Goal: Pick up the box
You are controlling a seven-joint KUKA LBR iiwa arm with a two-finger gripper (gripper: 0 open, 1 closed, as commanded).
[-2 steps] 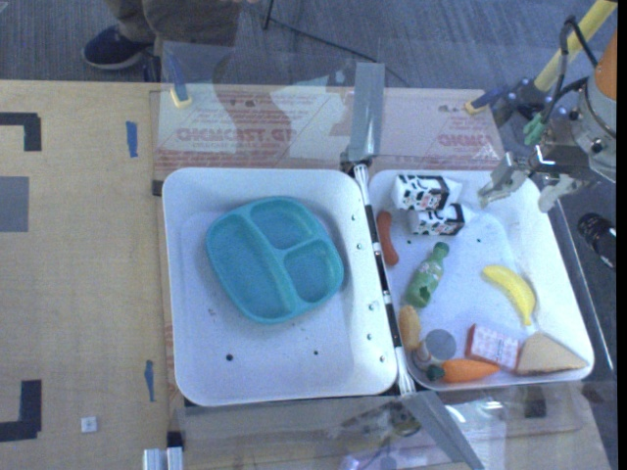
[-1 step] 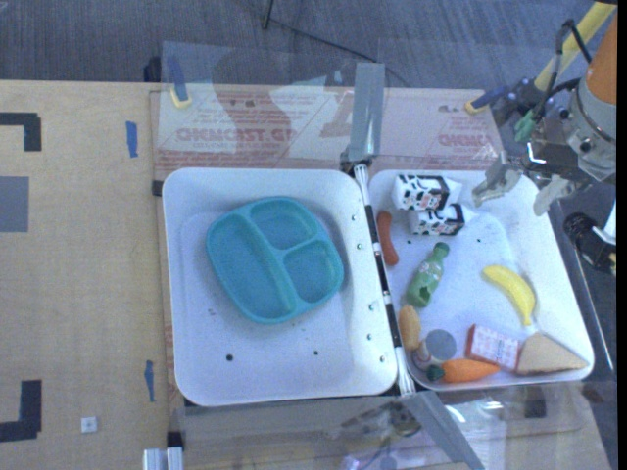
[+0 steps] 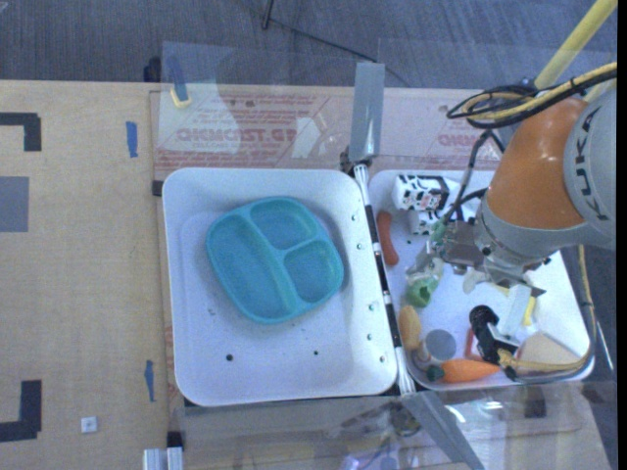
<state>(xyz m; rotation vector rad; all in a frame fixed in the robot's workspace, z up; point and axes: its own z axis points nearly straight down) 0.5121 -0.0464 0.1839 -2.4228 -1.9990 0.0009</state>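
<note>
From above, the grey arm with its orange band (image 3: 534, 169) reaches in over the right bin (image 3: 578, 306). Its gripper (image 3: 468, 255) hangs low over the middle of that bin, and whether it is open or closed cannot be told. The box cannot be picked out with certainty; a white, black-spotted object (image 3: 419, 196) lies at the bin's far end. A red sausage-like piece (image 3: 388, 238) lies along the left wall, a green item (image 3: 422, 290) beside the gripper, and a carrot (image 3: 468, 369) near the front edge. The left bin (image 3: 196, 360) carries a teal divided plate (image 3: 275, 258).
</note>
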